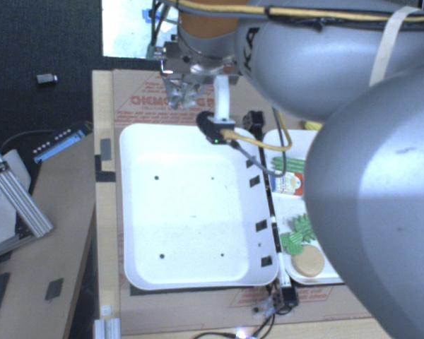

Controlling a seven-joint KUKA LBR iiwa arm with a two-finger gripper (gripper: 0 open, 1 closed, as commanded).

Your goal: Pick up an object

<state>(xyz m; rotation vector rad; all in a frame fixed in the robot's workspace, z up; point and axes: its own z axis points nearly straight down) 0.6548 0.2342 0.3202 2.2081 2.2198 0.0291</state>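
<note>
Dark carpet-like flooring lies at the left, and over it stands a counter [106,210] topped with brown cardboard [138,97] printed in red along its far side. Two shallow white bins sit on it side by side: the left bin [191,210] shows its whole white floor with a few small dark dots, while the right bin [316,280] is largely covered by the bulky grey arm [353,119] sweeping in from the right. The things that could be picked all lie in the right bin's visible strip: a round tan object [309,262] near the front edge, a green leafy piece [297,233] just behind and touching it, a white and red packet [291,183] farther back, a green striped item [288,164] beside that, and a sliver of something yellow [311,126] at the far end. The gripper [180,94] hangs below the orange band [205,9], over the printed cardboard just beyond the left bin's far rim, well apart from those things. It is blurred, so I cannot tell whether it is open or closed, and nothing can be seen in it. A yellow cable [268,9] runs across the arm, and a black fitting [213,127] with a small green light sits at the left bin's far right corner. Black clips [258,182] line the seam between the bins. Off the counter at the left are an aluminium frame [14,196], a blue and black strip [56,141] and a small grey block [47,79].
</note>
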